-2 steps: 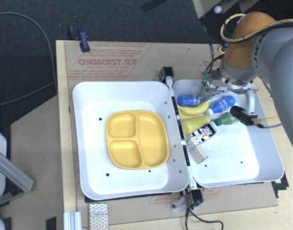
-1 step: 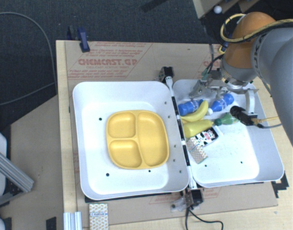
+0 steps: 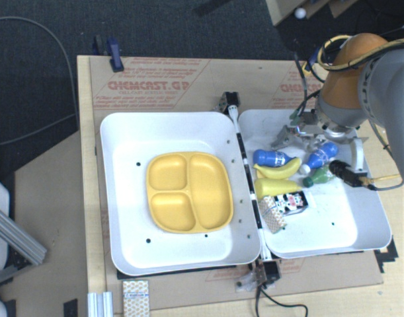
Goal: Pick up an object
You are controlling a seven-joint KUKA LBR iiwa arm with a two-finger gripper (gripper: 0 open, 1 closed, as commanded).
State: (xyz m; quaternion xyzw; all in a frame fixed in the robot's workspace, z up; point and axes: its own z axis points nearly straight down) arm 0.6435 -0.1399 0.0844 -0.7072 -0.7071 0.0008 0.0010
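Observation:
My gripper (image 3: 312,135) hangs low over the back of the right bin (image 3: 360,233), under the grey wrist with its orange band. Just below it lies a small blue bottle (image 3: 321,156) with a green piece (image 3: 319,176) at its lower end. To the left, another blue bottle (image 3: 270,158) rests against a yellow banana (image 3: 279,171). A yellow block (image 3: 278,187) sits under the banana. A black-and-white patterned packet (image 3: 285,207) lies below that. Nothing is seen held.
The left bin (image 3: 122,230) holds a yellow divided plate (image 3: 188,191). All objects in the right bin crowd its left half near the divider between the bins. A blue clamp (image 3: 114,53) sits at the bench's back left.

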